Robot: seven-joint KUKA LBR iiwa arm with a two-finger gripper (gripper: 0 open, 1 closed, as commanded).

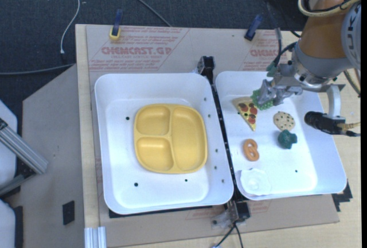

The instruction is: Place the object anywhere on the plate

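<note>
Camera view, from above at a slant. Two shallow white bins side by side on a bench topped with printed cardboard (143, 46).

Left bin (109, 92): yellow plate (170, 138) with three compartments, lying flat near the middle, nothing on it.

Right bin (327, 166): toy pizza slice (246, 112) at upper left, tip pointing toward the near edge; speckled cookie (283, 120) to its right; dark green lump (287, 139) just below the cookie; orange pretzel-like piece (250, 150) below the pizza slice; round white lid-like piece (255, 182) near the bin's front edge, pale against the bin floor. A green object (266, 104), exact kind not discernible, just beside the pizza slice's upper right edge and directly under the gripper.

Grey arm with orange band (330, 23) entering from the right, wrist over the upper part of the right bin. Gripper (267, 95) lowered onto the green object; open or closed cannot be told, nor whether the green object is gripped.

Blue clamps (117, 23) along the far edge of the cardboard; a thin white cable (63, 49) looping over the dark floor at upper left.

All toy items in the right bin, well apart from the plate.
</note>
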